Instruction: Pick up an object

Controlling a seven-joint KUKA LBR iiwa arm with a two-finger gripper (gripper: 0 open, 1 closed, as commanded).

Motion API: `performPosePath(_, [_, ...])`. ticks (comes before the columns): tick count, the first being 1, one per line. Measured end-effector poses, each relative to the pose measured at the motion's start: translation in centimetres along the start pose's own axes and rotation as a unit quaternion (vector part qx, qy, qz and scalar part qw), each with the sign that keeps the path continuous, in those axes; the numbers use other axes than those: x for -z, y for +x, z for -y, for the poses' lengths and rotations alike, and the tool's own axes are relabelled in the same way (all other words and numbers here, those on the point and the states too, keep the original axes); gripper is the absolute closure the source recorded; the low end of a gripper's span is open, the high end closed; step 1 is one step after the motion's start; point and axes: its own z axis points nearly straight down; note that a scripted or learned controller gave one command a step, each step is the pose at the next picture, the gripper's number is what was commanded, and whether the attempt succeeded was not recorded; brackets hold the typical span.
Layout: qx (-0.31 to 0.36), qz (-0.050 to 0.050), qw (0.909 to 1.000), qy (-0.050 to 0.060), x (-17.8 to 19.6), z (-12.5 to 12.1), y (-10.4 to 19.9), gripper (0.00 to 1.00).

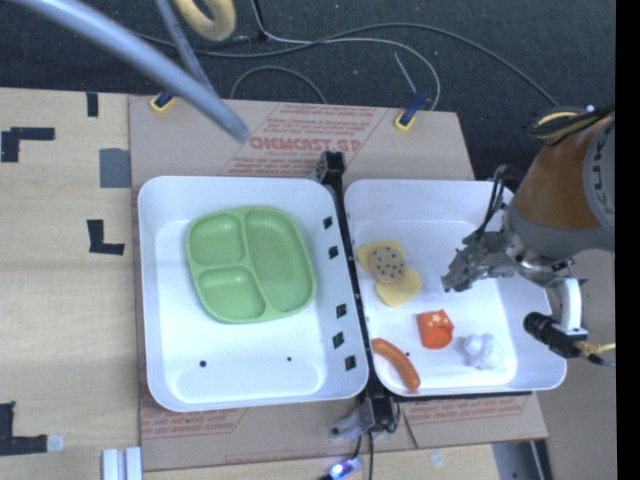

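sausage point(396, 364), cookie point(386, 260) in right bin point(540, 373); green tray point(250, 264) left; gripper point(462, 273) state unclear

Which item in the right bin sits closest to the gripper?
The yellow piece beside the holed cracker; it lies just left of the gripper. The orange block, white wad and sausage sit lower down.

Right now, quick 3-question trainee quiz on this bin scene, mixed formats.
1. True or false: the green divided plate lies in the left bin.
2. Multiple choice: which lies nearest the right bin's front edge? A) sausage B) yellow cookie-like piece C) gripper
3. Fill in: the crumpled white object lies just to the right of the ___ piece.

Key: 1 true; 2 A; 3 orange-red.
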Motion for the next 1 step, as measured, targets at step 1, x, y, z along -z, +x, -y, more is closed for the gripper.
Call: performPosePath(1, [0.0,0.0,1.0,-0.001,6.28,-0.29,0.33,1.0])
